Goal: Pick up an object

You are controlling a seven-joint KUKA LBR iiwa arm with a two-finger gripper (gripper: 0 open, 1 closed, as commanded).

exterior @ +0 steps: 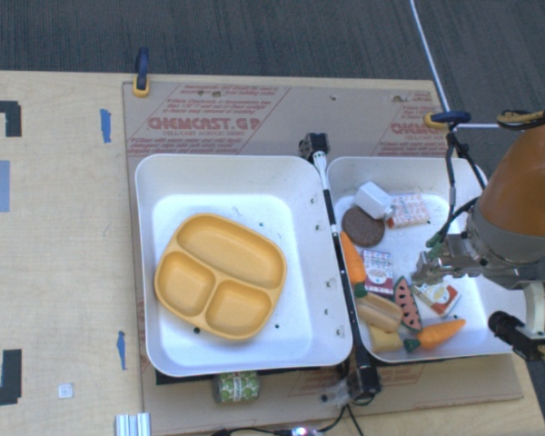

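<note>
Camera view looked down on a wooden bench (54, 271) that carried two shallow white bins side by side. Inside the left bin (163, 184) lay a yellow divided plate (220, 275) with three compartments, tilted a little across the floor of the bin. The right bin (345, 175) held a group of small toy foods. A white block (373, 198) rested near its far side, and just beside this block lay a dark brown round cookie (363, 227). A small packet with red print (409, 211) lay to the right of the block. Along the left wall of this bin was an orange carrot (353, 260), and below it a watermelon slice (406, 303), a pale bread-like piece (379, 314) and a second carrot (441, 332) near the front edge. The grey arm with the orange band (520, 189) reached in from the right, and the gripper (440, 263) hung over the right part of this bin, just above a small white and red packet (439, 296). I could not tell whether it touched that packet. The gripper was partly hidden by the wrist and looked blurred, so its state was not clear to me. Below the left bin, on the bench, lay a small green can (237, 387).
</note>
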